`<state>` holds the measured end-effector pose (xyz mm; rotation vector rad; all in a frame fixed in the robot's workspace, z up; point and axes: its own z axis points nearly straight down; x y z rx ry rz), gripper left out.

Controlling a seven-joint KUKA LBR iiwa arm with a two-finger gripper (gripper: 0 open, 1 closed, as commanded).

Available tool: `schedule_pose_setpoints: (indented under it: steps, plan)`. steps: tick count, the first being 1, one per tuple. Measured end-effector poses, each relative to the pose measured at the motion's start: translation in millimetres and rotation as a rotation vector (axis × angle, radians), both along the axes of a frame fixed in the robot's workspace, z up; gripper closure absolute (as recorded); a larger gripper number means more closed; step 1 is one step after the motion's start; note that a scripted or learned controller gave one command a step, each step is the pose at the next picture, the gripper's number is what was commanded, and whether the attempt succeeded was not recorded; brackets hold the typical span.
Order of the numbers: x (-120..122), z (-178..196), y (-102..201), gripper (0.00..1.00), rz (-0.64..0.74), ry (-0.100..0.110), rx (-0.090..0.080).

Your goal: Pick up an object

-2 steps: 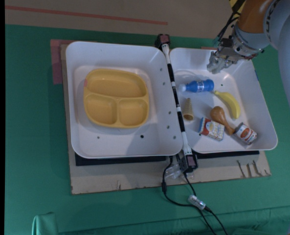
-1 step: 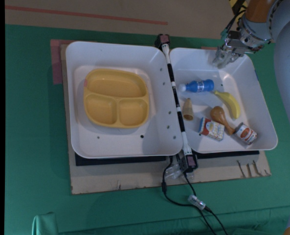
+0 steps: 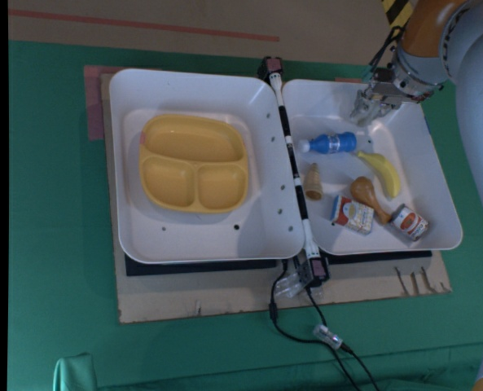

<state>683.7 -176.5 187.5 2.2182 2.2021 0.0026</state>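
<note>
Blue plastic bottle with its white cap lies left-right, just nearer and left of your fingers; they look spread, nothing between them.

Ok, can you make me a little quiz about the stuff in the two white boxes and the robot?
1. True or false: the yellow tray lies in the same bin as the banana.
2. Which thing lies nearest the pincer?
A. blue bottle
B. can
C. ice cream cone
3. Fill in: the tray has ___ compartments.

Key
1. False. The tray lies in the left bin, the banana in the right bin.
2. A. The pincer hovers by the right bin's far edge, just above the bottle.
3. Three.
</note>
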Motion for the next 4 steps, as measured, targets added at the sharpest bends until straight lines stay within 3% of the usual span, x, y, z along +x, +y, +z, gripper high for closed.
schedule_pose_setpoints:
  steps: [1,2,3,4]
  plan:
    - [13.5,0.0,5.4,1.00,-0.003,0.028,-0.007]
    - [15.4,17.4,2.9,1.00,-0.008,0.019,-0.014]
    - [13.6,3.0,34.2,1.00,-0.009,0.023,-0.025]
    - [12.0,-1.5,34.7,0.00,-0.007,0.031,-0.023]
